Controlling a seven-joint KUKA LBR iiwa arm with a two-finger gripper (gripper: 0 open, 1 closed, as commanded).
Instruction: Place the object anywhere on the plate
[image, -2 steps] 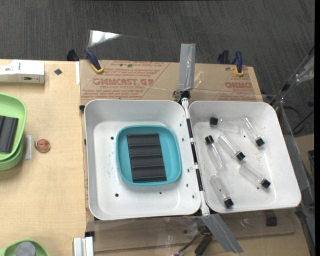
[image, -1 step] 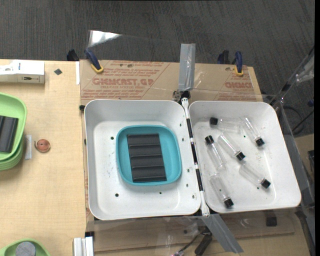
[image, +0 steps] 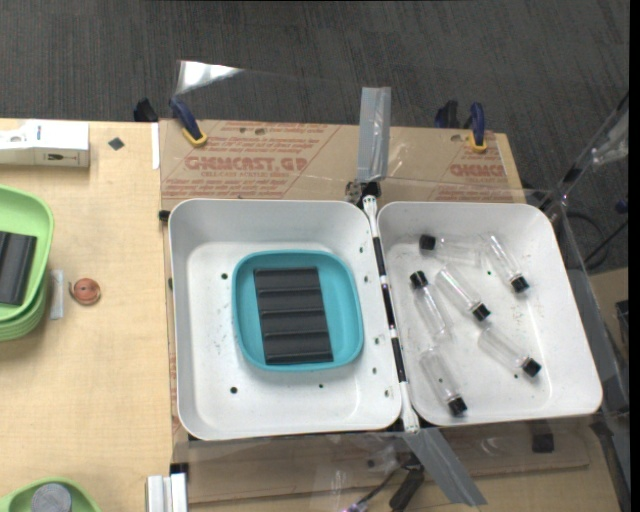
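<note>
Six clear tubes (image: 460, 294) with black caps lie loose in the right bin (image: 565, 320), all flat and pointing different ways. A couple near the middle are close together; the rest are apart. Any one of them could be the object to move, and none is on the plate yet. One teal plate (image: 244, 300) sits in the middle of the left bin (image: 200, 340), and one black ridged block (image: 292, 315) covers most of its centre. That leaves only a band of bare teal around the edge. Two bins in all, touching along the middle divider.

Whether the gripper is spread or pressed together, I cannot tell. Task looks unstarted.

Risks from here:
- The tubes are see-through and round, so a pinch could land off-centre and the tube could roll or squirt out sideways.
- The two tubes close together near the middle could get nudged or grabbed as a pair.
- A tube near the bin wall leaves little room for a finger on the far side.
- On the drop, a tube could land on the ridged block and roll off the plate onto the bin floor — the block's top is uneven and the free rim is narrow.
- A tube released high would likely bounce.
</note>
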